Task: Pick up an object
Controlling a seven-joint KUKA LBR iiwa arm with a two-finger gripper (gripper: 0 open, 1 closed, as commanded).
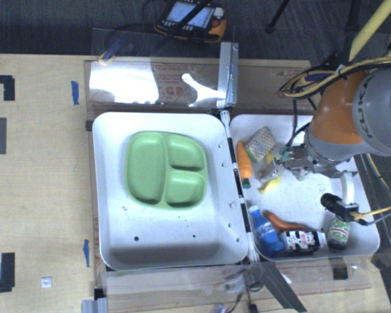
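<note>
My gripper (278, 163) hangs low over the upper left part of the right bin (371, 240). It is just right of an orange carrot (245, 160), below a beige checked packet (261, 141) and above a small yellow piece (270, 185). I cannot make out anything held in it. Along the bin's front lie a blue bottle (266, 235), an orange-red curved thing (281, 221), a black and white bottle (303, 240) and a green can (339, 234).
The left bin (111, 194) holds a green divided plate (165, 168). A metal divider (234, 175) separates the two bins. The bare white floor of the right bin (300, 201) lies between my gripper and the front row of objects.
</note>
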